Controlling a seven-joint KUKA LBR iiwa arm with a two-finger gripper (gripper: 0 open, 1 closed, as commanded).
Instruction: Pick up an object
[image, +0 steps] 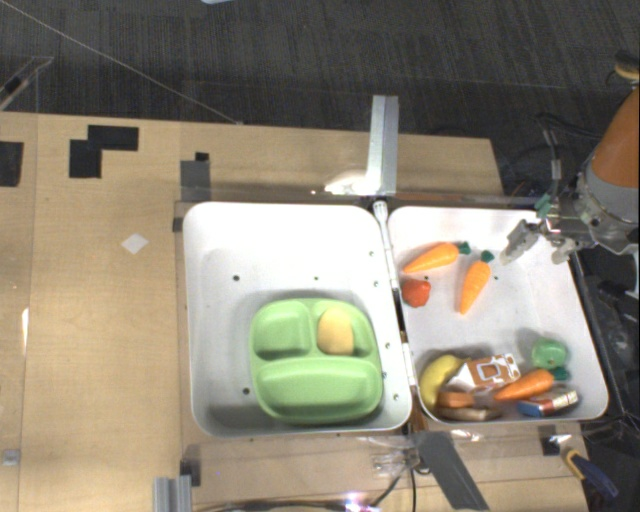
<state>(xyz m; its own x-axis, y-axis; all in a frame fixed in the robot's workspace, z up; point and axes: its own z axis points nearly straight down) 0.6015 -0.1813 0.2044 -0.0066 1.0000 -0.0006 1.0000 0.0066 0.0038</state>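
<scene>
The right bin (570, 300) holds two orange carrots (432, 257) (474, 283) at its far side, with a small red piece (415, 291) beside them. A pile lies along its near side: a banana (437, 378), a white and orange box (492, 371), a third carrot (525, 385), a green piece (548, 353) and a blue and silver item (550, 403). My gripper (540, 244) hangs over the bin's far right corner, open, with nothing between its fingers. It is to the right of the carrots and apart from them.
The left bin (230, 260) holds a green divided plate (315, 385) with a yellow fruit (337, 330) in its far right compartment. A metal post (384, 140) stands behind the seam between the bins. Cables hang at the right edge by the arm.
</scene>
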